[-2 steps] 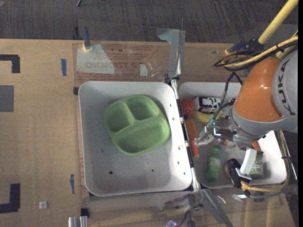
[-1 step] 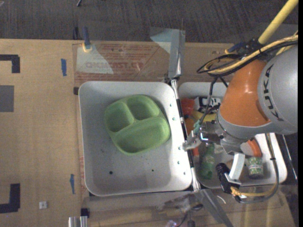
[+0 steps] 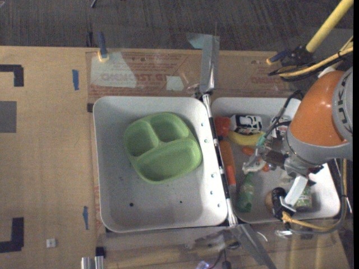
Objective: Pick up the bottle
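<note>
A small green bottle [image 3: 245, 194] lies in the right bin [image 3: 331, 206], near its front left corner, with its neck pointing toward the bin's middle. My gripper [image 3: 253, 162] hangs over the right bin, just above and behind the bottle's neck end. Nothing can be seen held in it. The grey arm with its orange band [image 3: 317, 114] reaches in from the right and hides the bin's middle and right part.
A green divided plate [image 3: 162, 145] lies in the left bin [image 3: 112, 206]. In the right bin, an orange carrot-like stick [image 3: 228, 162] lies along the left wall, with a red piece [image 3: 222, 124], a banana [image 3: 247, 139] and a black-and-white item [image 3: 248, 122] behind. A green item [image 3: 304, 202] sits front right.
</note>
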You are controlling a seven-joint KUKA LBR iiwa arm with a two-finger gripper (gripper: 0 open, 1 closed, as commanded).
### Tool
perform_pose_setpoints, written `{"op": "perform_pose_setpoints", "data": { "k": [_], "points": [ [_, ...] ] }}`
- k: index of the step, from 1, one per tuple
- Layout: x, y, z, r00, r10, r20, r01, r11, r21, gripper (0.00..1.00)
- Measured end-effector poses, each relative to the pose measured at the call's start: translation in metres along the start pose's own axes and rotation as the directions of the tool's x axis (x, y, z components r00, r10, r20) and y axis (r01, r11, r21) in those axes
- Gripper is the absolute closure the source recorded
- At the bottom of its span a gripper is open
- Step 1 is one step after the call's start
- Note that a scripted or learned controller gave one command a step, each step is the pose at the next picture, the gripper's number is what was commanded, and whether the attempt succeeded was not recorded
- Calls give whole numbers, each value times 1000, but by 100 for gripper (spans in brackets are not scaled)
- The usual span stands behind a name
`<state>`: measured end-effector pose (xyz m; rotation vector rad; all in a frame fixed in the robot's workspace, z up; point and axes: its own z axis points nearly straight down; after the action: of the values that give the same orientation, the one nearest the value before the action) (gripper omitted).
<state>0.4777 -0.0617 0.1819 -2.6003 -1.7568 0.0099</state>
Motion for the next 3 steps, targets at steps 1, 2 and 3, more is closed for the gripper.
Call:
{"op": "perform_pose_setpoints", "data": {
  "k": [1,2,3],
  "points": [
    [-6,2,0,953,303,0,-303,953,0,0],
    [-17,7,-44,982,188,-1,-188,982,0,0],
    [59,-24,0,949,315,1,-315,949,4,0]
  ]
}}
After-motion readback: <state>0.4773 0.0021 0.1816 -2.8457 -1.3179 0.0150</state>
